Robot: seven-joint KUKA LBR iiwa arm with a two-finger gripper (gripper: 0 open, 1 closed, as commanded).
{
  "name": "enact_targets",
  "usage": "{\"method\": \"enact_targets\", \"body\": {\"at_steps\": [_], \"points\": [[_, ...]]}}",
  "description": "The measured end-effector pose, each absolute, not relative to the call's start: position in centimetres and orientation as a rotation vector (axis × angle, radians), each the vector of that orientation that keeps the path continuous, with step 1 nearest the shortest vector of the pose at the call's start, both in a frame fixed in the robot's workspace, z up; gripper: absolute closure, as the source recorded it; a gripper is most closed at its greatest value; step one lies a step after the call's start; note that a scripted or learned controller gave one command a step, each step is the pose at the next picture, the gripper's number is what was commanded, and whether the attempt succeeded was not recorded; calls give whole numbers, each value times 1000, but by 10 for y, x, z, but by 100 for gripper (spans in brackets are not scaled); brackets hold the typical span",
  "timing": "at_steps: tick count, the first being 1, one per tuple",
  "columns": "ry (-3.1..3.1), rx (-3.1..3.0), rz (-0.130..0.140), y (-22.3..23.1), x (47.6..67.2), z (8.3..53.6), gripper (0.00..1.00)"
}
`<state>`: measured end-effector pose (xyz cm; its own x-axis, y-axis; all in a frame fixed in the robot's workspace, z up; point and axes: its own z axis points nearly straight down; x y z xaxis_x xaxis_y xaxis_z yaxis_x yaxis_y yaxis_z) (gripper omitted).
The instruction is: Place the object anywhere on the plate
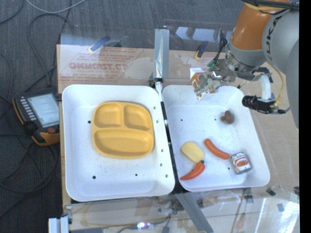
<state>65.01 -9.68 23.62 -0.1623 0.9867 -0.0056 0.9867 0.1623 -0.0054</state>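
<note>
Dark carpet with cables surrounds the counter [97, 64]; a glossy yellow sectioned plate [123, 129] lies in the left bin [77, 178]. The fingers [204, 87] perhaps grip a small carton [197, 76].

Single fixed cam, mounted above the table [97, 64], looking down at a slant. Far enough back to frame both white bins whole: left bin [77, 178], right bin [252, 178], side by side mid-frame. Floor and cables show at left and top. Arm [257, 18] enters from upper right.
</note>
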Motion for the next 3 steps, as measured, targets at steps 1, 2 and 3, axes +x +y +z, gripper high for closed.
{"method": "enact_targets", "body": {"at_steps": [1, 2, 3], "points": [[2436, 1993, -5, -44, 587, 181, 100], [2623, 1720, 3, 31, 615, 186, 100], [2628, 1724, -4, 31, 612, 182, 0]]}}
